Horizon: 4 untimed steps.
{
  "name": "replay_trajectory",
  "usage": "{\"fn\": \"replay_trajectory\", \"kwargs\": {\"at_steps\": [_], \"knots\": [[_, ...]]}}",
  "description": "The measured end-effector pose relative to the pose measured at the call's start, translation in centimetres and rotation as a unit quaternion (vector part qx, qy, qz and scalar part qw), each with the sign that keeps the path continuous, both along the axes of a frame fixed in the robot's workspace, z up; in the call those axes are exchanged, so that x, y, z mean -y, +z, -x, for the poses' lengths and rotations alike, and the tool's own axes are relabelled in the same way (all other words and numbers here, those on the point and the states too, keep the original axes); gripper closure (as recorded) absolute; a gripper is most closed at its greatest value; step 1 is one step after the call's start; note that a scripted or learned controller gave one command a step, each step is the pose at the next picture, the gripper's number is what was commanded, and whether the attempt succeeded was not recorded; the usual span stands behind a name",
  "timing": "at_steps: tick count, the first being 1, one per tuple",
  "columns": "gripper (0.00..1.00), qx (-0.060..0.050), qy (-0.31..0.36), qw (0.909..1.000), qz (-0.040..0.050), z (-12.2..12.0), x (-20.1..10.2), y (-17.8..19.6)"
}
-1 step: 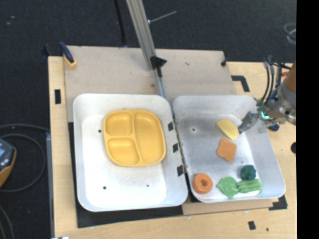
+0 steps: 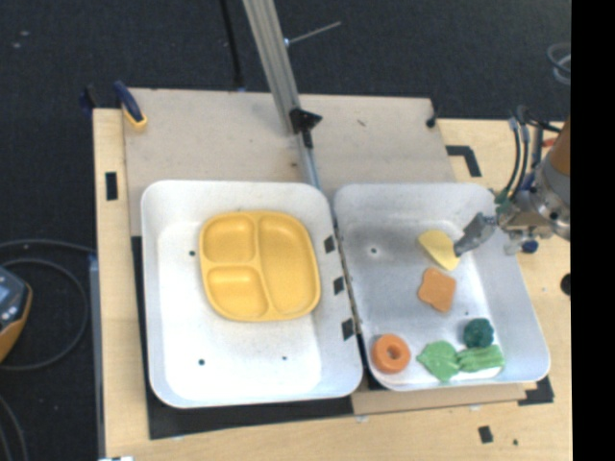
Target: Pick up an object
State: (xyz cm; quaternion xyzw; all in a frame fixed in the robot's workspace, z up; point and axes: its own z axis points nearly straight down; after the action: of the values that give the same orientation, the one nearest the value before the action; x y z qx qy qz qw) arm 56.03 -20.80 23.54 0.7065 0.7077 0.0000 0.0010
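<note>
Tool beside yellow piece, grip unclear; orange block just below.

Two shallow white bins sit side by side on the bench: the left bin holds a yellow three-compartment plate, and the right bin holds a pale yellow wedge, an orange block, an orange ring, a dark green lump and a light green piece. The arm reaches in from the right, its gripper just beside the pale yellow wedge at that bin's upper right. A slanted metal pole rises behind the bins.
</note>
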Motion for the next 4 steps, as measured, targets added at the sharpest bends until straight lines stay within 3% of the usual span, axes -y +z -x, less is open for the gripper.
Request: {"fn": "replay_trajectory", "kwargs": {"at_steps": [2,3,4], "knots": [[0.0,-0.002,0.0,1.0,-0.0005,-0.5,-1.1,-10.9],[0.0,0.0,-0.001,1.0,0.0003,-0.6,-1.0,-13.5],[1.0,0.003,-0.002,1.0,0.0007,-0.8,-0.9,-12.1]]}}
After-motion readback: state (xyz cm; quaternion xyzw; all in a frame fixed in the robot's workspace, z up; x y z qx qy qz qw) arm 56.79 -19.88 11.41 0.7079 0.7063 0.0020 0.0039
